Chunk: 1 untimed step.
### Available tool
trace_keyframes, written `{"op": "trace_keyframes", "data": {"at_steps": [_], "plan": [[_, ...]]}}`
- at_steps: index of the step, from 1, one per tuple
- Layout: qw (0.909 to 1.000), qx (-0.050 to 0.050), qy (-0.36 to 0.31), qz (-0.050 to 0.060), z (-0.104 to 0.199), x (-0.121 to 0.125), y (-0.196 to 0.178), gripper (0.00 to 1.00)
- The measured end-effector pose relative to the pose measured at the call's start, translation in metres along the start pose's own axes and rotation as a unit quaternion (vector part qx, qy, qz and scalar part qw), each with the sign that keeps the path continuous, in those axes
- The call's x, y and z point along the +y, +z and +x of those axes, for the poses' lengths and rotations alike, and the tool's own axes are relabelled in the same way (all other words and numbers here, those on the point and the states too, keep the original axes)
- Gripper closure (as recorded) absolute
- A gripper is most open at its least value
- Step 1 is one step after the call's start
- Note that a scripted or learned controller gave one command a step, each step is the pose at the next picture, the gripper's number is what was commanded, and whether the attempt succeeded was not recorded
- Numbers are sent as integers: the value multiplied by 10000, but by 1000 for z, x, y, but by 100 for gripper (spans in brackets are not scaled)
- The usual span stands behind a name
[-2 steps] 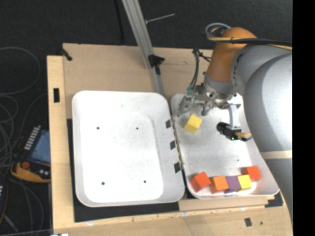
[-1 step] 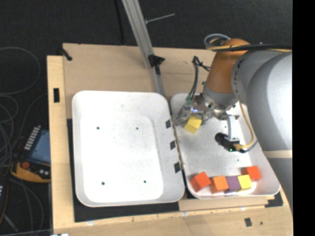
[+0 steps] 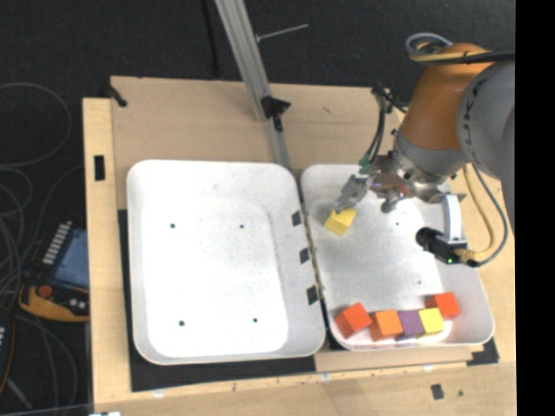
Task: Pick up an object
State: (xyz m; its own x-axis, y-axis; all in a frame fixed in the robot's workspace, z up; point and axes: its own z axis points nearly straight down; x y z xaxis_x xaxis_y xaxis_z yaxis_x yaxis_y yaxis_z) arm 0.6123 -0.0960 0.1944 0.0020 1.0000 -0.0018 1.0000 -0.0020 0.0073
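My gripper [image 3: 368, 203] hangs over the upper part of the right bin [image 3: 395, 263], below the orange band of the arm. Its two fingers stand apart, with bare bin floor showing between them. A yellow block [image 3: 340, 222] lies at the tip of the left finger [image 3: 351, 192], near the bin's left wall, and is not between the fingers. Along the front wall of the right bin sits a row of blocks: a red one [image 3: 352, 318], an orange one [image 3: 386, 323], a purple one [image 3: 408, 326], a yellow one [image 3: 431, 321] and another red-orange one [image 3: 447, 304].
The left bin [image 3: 212, 258] stands beside the right one, with a narrow divider between them. A slanted metal post [image 3: 251, 68] rises behind the bins. Cables and a black connector [image 3: 438, 243] hang off the wrist at right.
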Motion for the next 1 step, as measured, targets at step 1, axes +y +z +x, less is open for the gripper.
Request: {"op": "trace_keyframes", "data": {"at_steps": [1], "plan": [[10000,-1,2,42,1,4,101,0]]}}
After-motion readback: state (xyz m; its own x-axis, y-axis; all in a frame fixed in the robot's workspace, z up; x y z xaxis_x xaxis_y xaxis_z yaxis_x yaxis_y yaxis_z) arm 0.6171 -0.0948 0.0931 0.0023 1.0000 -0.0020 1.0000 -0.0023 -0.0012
